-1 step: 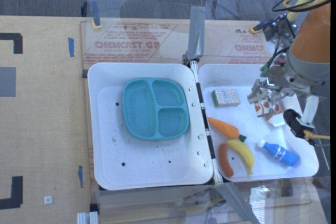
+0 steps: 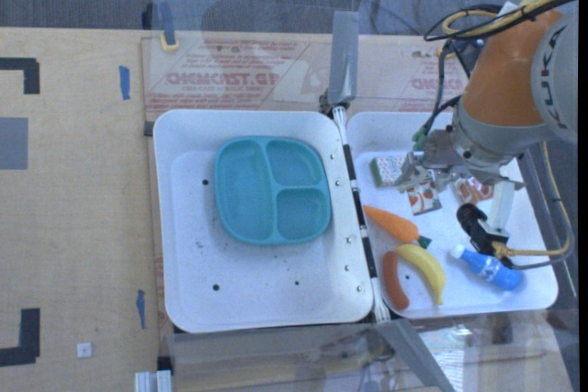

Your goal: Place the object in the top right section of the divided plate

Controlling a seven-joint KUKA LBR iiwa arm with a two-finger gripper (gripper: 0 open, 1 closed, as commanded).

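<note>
We see the teal divided plate (image 2: 273, 189) alone in the left bin (image 2: 184, 289). The right bin (image 2: 542, 289) holds a carrot (image 2: 392, 223), banana (image 2: 424, 268), sausage (image 2: 396, 279), blue bottle (image 2: 488, 268) and printed packets (image 2: 390, 170). The gripper (image 2: 432, 170) hangs over the packets; we cannot tell its finger state.

Gripper (image 2: 432, 168) fingertips and patterned packets (image 2: 423, 196) partly hidden beneath the arm (image 2: 510, 96).

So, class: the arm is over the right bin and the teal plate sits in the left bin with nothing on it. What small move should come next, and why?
Probably a short descent onto one item. The gripper hangs over the patterned packets in the right bin, nothing shows between its fingers, and the divided plate holds nothing, so a grasp must come before any carry leftward.
</note>
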